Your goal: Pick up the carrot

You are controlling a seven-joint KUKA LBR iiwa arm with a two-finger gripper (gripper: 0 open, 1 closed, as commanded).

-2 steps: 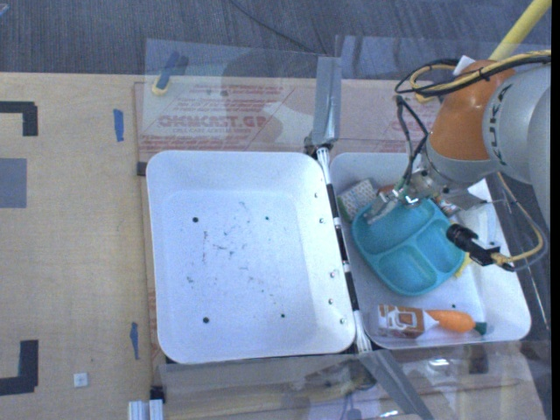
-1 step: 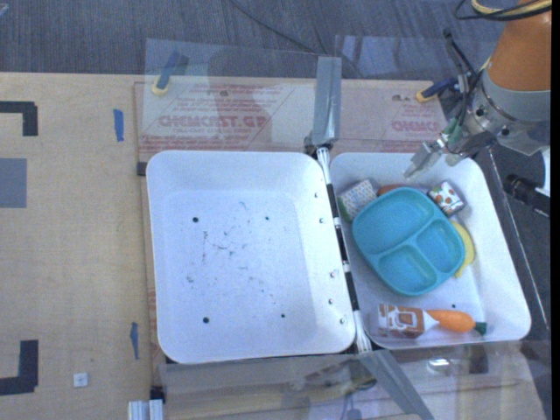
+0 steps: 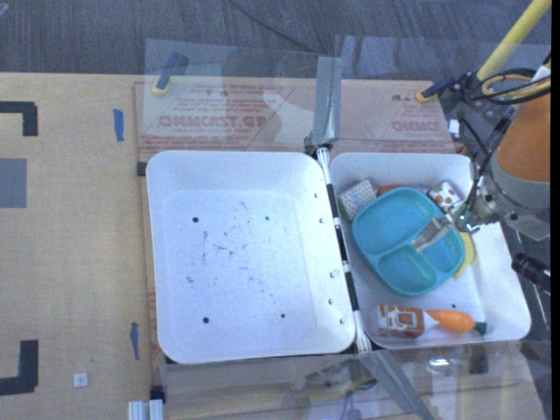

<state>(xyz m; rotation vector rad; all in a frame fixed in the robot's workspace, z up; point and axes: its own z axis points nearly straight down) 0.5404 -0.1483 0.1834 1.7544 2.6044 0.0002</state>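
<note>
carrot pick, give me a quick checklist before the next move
1. Carrot located: ok, lies near the front edge of the right bin.
2. Carrot top unobstructed: ok, nothing lies on it.
3. Clearance beside it: not ok, small carton sits right at its left end.
4. Claw above carrot: not ok, it hangs over the blue divided plate.
5. Claw opening: cannot tell.
6. Claw carrying something: cannot tell.
</note>
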